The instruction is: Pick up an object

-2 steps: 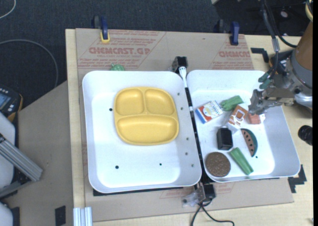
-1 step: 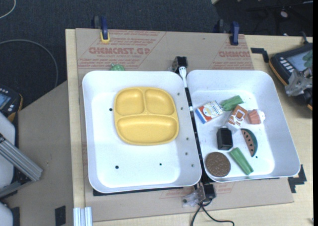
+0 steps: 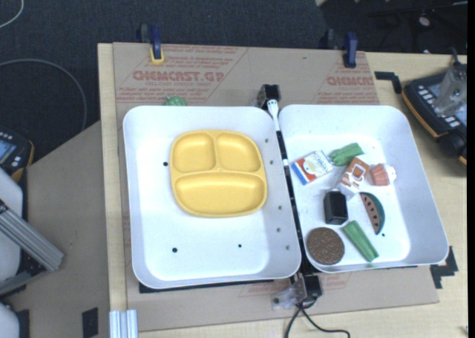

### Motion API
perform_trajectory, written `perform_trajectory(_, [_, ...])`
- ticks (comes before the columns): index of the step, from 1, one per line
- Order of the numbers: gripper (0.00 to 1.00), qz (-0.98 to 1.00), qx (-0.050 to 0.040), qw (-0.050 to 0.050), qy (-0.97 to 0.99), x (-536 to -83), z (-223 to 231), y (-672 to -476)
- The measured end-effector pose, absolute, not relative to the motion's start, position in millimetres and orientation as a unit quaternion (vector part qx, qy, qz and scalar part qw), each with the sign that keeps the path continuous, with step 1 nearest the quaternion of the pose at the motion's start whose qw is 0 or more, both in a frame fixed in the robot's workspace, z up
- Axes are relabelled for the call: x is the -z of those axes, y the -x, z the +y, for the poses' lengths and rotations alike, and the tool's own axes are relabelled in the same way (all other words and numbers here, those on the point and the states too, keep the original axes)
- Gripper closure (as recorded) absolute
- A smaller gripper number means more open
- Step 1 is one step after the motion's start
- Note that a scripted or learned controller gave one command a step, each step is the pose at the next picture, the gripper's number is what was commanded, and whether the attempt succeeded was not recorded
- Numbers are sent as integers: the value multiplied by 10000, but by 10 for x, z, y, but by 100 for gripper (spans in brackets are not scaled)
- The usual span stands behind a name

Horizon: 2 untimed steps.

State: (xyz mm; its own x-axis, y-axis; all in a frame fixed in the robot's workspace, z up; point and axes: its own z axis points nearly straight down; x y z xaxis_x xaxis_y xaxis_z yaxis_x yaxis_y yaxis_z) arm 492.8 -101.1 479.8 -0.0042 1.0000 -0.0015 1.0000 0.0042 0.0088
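left bin (image 3: pixel 148 180): smooth white plastic, slight sheen | divided tray (image 3: pixel 218 173): yellow plastic, matt | bench board (image 3: pixel 223 69): brown printed cardboard or paper-faced sheet, hard to tell | round disc (image 3: pixel 326 246): brown, rough-looking | floor (image 3: pixel 74 2): dark carpet-like cloth

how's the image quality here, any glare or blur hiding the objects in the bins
Camera view: lighting is even and soft, with mild glare on the left white bin beside the yellow divided plate. The small items in the right white bin are slightly soft, but the brown disc and watermelon slice stay readable.
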Motion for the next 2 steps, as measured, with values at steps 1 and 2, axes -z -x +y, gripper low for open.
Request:
perform_trajectory(1, [100,7075,6,-10,-7067,-4108,-750,-4789])
perform_trajectory(2, [100,7052,-17,87,-7090,-5417,-2185,-5136])
